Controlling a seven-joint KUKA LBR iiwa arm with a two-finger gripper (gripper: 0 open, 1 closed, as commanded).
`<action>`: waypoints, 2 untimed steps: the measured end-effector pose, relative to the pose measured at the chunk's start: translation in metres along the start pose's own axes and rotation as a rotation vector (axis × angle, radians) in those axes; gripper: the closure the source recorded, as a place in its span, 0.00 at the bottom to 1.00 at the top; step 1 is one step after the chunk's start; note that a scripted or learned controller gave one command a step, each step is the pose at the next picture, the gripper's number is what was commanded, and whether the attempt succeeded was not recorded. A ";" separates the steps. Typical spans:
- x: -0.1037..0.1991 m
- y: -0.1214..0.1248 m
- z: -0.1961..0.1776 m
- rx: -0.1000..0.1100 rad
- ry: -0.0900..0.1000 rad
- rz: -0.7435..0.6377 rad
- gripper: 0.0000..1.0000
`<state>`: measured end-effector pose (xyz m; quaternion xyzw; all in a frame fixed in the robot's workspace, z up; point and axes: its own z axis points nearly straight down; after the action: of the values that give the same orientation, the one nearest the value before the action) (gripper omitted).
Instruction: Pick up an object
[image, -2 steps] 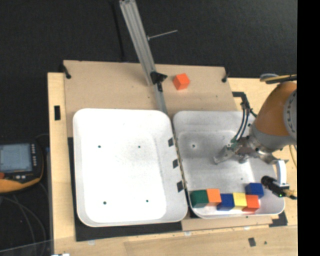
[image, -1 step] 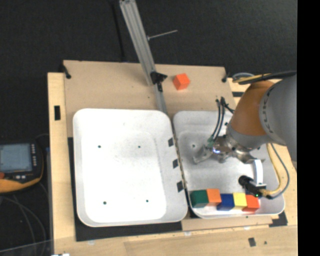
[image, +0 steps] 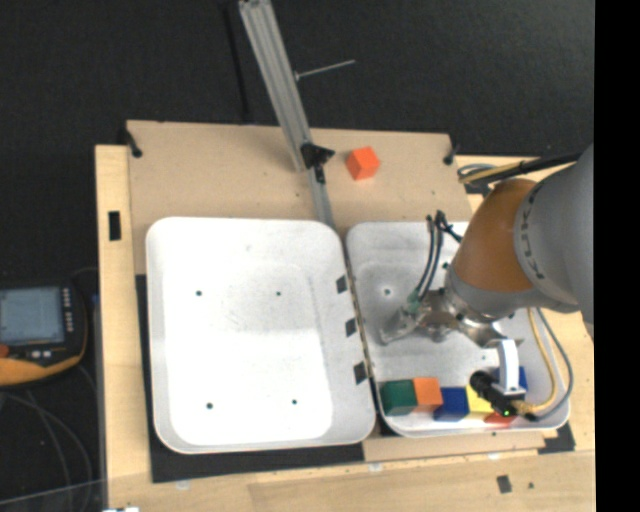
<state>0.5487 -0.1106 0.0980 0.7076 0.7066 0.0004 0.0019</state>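
1. Camera view: two white bins side by side on the bench; left bin (image: 245, 330) bare, right bin (image: 375, 260) holding a row of small blocks along its near edge.
2. Same view: green block (image: 399, 396) at the left end of the row, orange block (image: 428, 390) touching it, then blue block (image: 451, 402), with a yellow block (image: 478, 401) and something red beyond, partly hidden by the wrist hardware. Any of these would serve as the object to pick up.
3. Arm (image: 510, 255) reaching in from the right, gripper (image: 405, 322) low over the middle of the right bin, just above the row and apart from it.
4. Cannot tell how the pincer stands; nothing visibly held.
5. Separate orange cube (image: 362, 163) lying on the bench behind the bins, well apart from the gripper.
6. Likely risks: blocks packed tight, so a descent could land on a seam and push two apart instead of trapping one; row hugging the bin wall, so contact with the rim possible; a close on bare floor if the descent begins from the present spot.
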 end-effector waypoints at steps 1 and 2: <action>-0.002 0.002 -0.011 -0.005 0.000 0.010 1.00; -0.014 0.006 -0.030 0.000 0.001 0.001 1.00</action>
<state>0.5550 -0.1249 0.1283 0.7081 0.7061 0.0005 0.0015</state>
